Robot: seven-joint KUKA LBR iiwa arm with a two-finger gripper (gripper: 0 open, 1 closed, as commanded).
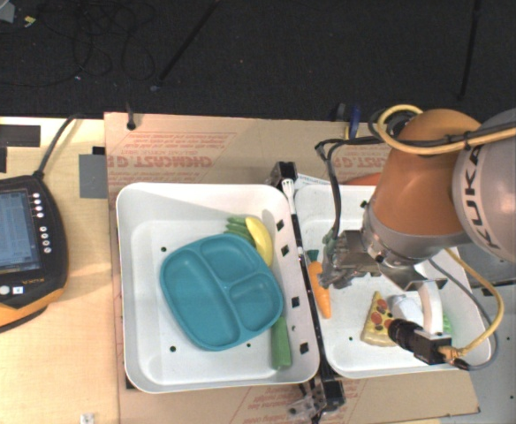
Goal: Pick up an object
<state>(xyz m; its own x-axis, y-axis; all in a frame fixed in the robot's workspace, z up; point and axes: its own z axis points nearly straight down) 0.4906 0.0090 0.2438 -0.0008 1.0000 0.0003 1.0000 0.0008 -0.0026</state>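
The tool [336,268] hangs low over the right bin [346,360], close to its left wall, with the toy carrot [319,291] just beside and slightly below it toward the bin's near edge. The carrot's long axis runs roughly along that wall. Whether the tool is parted or together, I cannot tell.

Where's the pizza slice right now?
The pizza slice lies in the right bin, toward its near edge, just right of the carrot and below the gripper.
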